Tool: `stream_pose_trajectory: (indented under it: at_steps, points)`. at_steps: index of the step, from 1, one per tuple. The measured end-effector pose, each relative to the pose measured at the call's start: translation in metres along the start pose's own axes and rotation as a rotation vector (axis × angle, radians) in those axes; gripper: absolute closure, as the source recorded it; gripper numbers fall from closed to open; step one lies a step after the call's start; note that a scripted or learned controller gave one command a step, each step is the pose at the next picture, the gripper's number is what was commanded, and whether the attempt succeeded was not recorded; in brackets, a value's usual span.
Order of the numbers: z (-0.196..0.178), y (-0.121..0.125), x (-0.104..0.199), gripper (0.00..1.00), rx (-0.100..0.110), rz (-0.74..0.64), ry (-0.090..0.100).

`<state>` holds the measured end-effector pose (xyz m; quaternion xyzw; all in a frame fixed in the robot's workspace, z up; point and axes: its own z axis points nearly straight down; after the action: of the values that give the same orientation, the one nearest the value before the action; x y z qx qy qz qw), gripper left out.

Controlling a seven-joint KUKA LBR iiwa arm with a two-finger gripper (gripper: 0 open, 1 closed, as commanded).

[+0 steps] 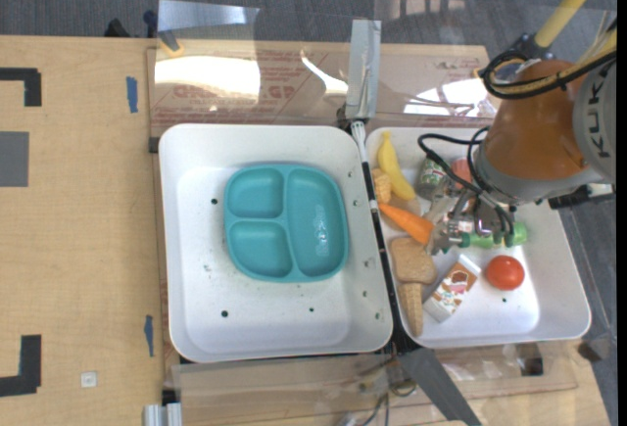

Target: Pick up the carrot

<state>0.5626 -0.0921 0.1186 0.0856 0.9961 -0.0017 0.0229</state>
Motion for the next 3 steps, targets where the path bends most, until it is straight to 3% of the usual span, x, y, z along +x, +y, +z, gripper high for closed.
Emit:
stream_pose_trajectory:
  at_steps: [1, 2, 3]
  points:
    - [-0.132, 0.086, 0.039, 1.00, -0.002, 0.149, 0.033]
    - [-0.128, 0.083, 0.041, 0.00, 0.003, 0.154, 0.042]
    - [-0.068, 0.077, 0.061, 0.00, 0.000, 0.003, 0.045]
